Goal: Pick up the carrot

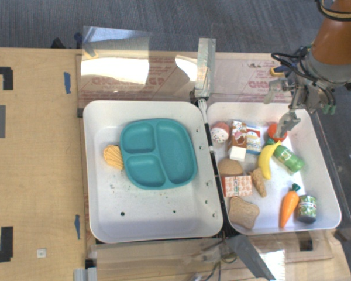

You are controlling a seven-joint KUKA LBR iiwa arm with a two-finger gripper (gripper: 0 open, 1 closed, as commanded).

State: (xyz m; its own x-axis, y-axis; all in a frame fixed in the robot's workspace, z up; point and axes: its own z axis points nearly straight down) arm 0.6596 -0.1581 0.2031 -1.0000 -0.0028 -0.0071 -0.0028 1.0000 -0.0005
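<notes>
The carrot (288, 207), orange with a small green top, lies near the front right corner of the right bin (329, 186), pointing toward the front edge. A dark jar with a green lid (307, 208) rests right beside it. My gripper (289, 122) hangs over the back of the same bin, above a red item (273, 131) and a yellow banana (265, 160). It is well behind the carrot and apart from it. Nothing can be seen held in it.
The right bin also holds a green bottle (288, 160), a small carton (245, 136), a white cube (238, 153), a pink box (237, 186) and bread pieces (244, 211). In the left bin (99, 204) sit a teal divided plate (158, 153) and a shell-shaped cookie (113, 156).
</notes>
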